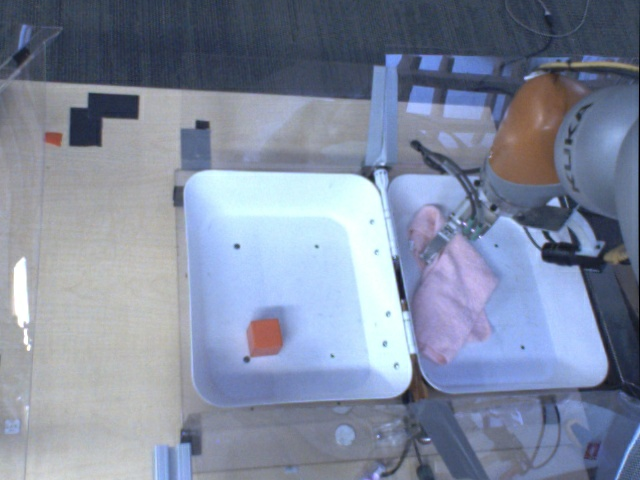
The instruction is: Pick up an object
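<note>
Pink cloth point(452, 298) lies along left wall of right bin point(560, 368) | gripper point(455, 233) set at its upper end; fingers' state cannot be told | risk: thin fold pinched, cloth slips free on lift | orange block point(265, 337) sits near front edge of left bin point(290, 193)

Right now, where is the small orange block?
The small orange block lies in the left white bin, near its front-left corner, apart from the pink cloth in the right bin.

Left bin point(290, 208): open floor throughout; sole obstacle is an orange block point(265, 337) at 7 o'clock. Right bin point(560, 353): pink cloth point(452, 293) covers the 9 o'clock half, apparently reaching the wall; 3 o'clock floor clear.
</note>
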Controlling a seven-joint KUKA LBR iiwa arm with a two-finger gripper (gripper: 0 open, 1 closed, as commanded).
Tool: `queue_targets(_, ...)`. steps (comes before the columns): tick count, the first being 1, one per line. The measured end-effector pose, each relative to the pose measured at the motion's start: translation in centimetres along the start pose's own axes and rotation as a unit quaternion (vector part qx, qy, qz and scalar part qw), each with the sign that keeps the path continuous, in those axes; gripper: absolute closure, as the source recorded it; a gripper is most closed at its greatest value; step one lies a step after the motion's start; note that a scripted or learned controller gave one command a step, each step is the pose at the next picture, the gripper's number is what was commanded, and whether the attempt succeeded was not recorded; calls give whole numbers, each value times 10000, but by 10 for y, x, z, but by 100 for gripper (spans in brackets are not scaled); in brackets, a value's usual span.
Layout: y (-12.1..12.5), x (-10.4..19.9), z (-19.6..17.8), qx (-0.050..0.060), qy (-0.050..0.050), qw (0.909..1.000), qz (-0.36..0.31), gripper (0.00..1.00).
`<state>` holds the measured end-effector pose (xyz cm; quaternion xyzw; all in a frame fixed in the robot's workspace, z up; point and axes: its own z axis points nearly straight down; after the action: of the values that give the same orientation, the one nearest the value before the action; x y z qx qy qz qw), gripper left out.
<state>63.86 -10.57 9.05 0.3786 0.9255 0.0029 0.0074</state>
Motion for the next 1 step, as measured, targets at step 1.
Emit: queue_targets(1, 4, -2, -14, -43, -39, 10000, -14, 100)
